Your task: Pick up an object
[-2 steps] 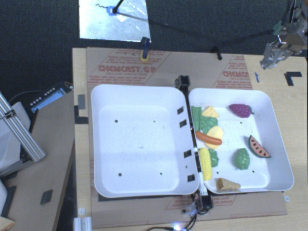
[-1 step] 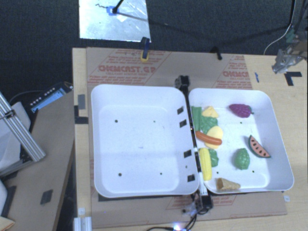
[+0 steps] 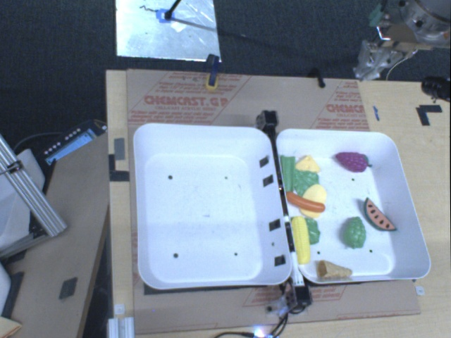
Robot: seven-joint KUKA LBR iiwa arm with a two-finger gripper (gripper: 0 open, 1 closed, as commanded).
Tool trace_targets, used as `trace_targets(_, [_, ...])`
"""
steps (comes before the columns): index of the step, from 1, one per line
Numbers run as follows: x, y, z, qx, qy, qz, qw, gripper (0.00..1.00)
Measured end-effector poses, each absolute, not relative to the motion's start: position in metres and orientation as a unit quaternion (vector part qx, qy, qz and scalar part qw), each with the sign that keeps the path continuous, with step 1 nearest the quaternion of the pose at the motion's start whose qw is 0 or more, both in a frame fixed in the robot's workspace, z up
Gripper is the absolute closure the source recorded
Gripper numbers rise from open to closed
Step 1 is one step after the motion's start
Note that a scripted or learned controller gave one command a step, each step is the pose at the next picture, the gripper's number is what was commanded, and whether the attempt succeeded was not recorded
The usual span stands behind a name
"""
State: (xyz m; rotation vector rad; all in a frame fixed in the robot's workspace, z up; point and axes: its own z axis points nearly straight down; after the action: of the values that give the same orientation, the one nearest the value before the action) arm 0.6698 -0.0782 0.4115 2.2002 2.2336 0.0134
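Observation:
The right bin [image 3: 394, 189] holds several toy foods. Purple grapes [image 3: 351, 161] lie near its back, a watermelon slice [image 3: 378, 215] sits at the right, and a green broccoli piece [image 3: 354, 232] rests below the middle. Along the left wall lie a green vegetable [image 3: 296, 178], a yellow piece [image 3: 307, 164], a hot dog [image 3: 305, 202], a corn cob [image 3: 300, 239] and a tan wedge [image 3: 332, 270]. My gripper [image 3: 372, 60] hangs high at the top right, beyond the bin's back edge and well away from every object. Nothing is seen between its fingers.
The left bin [image 3: 162, 210] stands beside the right one, joined by a black-clipped divider [image 3: 276, 189]. A cardboard sheet [image 3: 232, 97] lies under both. A shiny metal plate [image 3: 166, 20] sits at the back left, and an aluminium rail [image 3: 28, 196] at the far left.

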Motion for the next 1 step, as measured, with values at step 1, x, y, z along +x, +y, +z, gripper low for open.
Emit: trace_targets(1, [0.6682,-0.1382,0.3610,0.708,0.706,-0.0007,0.001,1.00])
